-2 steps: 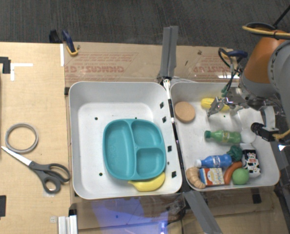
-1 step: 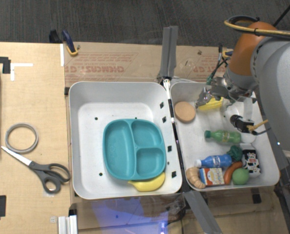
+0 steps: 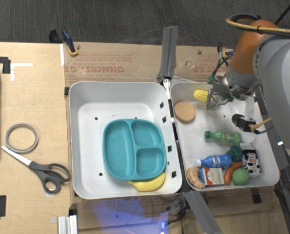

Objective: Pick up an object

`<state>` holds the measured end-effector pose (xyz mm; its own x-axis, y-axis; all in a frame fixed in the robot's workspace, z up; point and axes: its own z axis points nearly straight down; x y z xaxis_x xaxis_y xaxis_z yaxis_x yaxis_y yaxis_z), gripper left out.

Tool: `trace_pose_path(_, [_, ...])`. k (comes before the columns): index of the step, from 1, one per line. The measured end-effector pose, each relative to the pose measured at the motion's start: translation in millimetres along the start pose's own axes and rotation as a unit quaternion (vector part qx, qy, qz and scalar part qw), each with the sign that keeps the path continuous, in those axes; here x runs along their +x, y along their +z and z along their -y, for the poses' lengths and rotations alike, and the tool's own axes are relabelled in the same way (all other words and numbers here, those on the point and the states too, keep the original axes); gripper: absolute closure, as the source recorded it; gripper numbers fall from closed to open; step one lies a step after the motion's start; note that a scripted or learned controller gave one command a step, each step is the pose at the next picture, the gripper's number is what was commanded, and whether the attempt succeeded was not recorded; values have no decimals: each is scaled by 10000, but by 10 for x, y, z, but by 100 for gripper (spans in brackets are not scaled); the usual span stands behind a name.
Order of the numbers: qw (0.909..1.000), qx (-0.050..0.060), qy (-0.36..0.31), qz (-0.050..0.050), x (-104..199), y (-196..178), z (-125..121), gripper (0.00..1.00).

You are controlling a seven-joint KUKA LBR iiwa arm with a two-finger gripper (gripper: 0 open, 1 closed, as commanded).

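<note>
Bins side by side on the bench: the left bin (image 3: 86, 130) carries a teal divided plate (image 3: 134, 149), with a banana (image 3: 148, 184) poking out from under its near edge.

The right bin (image 3: 198, 126) is the crowded one. A yellow toy (image 3: 201, 95) lies at its far end, and a round tan biscuit (image 3: 185, 112) sits just beside it, toward the left wall. A green bottle (image 3: 223, 137) lies on its side mid-bin. At the near end, packed close together, are a blue bottle (image 3: 214, 161), a croissant (image 3: 195, 177), a red and white carton (image 3: 214, 176), a green ball (image 3: 241, 176) and a small black-and-white box (image 3: 250, 162).

My gripper (image 3: 214, 101) hangs over the far end of the right bin, just to the right of the yellow toy and very close to it. I cannot tell whether the two touch. I cannot tell how far open my gripper is, nor whether it has hold of anything.

Red printing runs across the cardboard (image 3: 115, 65) behind the bins, upside down from this angle, and I cannot read it with confidence. The carton's label is too small to read. Scissors (image 3: 40, 169) and a roll of tape (image 3: 21, 137) lie on the bench, well left of the bins.
</note>
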<state>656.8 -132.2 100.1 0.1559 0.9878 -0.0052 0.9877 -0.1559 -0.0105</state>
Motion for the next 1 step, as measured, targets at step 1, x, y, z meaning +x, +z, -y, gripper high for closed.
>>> trace_pose_path(1, [10000,5,2,-2,1,3,2,0])
